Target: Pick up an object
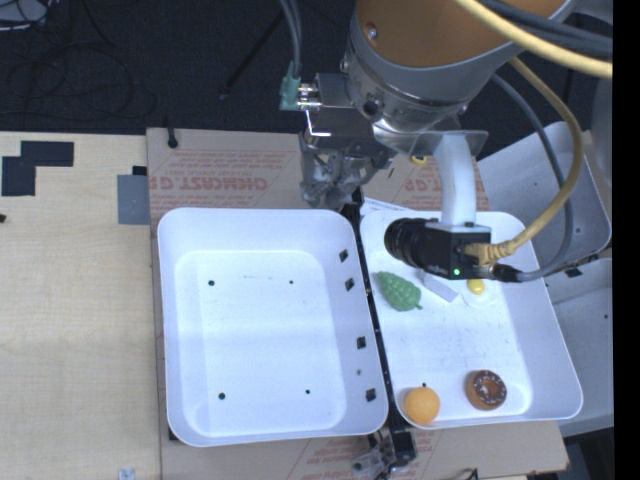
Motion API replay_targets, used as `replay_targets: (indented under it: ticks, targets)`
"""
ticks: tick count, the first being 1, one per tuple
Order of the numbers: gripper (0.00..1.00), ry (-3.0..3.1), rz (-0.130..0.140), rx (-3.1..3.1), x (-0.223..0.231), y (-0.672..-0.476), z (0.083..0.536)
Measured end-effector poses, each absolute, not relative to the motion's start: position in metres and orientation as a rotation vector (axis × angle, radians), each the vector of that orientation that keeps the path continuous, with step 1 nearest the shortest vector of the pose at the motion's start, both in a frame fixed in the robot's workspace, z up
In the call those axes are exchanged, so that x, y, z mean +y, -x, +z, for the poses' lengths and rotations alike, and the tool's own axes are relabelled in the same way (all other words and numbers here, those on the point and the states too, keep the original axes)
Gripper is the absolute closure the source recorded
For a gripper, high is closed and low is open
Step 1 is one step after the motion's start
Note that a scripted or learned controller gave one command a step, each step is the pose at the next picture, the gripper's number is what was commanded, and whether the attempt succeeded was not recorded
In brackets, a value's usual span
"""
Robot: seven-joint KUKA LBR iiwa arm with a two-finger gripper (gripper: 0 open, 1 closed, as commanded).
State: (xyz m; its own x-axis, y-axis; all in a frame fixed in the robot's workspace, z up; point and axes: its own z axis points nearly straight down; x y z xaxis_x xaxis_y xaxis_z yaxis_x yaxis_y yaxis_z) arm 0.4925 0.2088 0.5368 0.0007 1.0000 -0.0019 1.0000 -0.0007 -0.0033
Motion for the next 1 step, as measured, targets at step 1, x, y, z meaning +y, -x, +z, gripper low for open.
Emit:
replay_targets:
  ticks: [1]
  targets:
    - [1.00,2.228,0.007,-2.213,0.1376,-0.4758,0.5379]
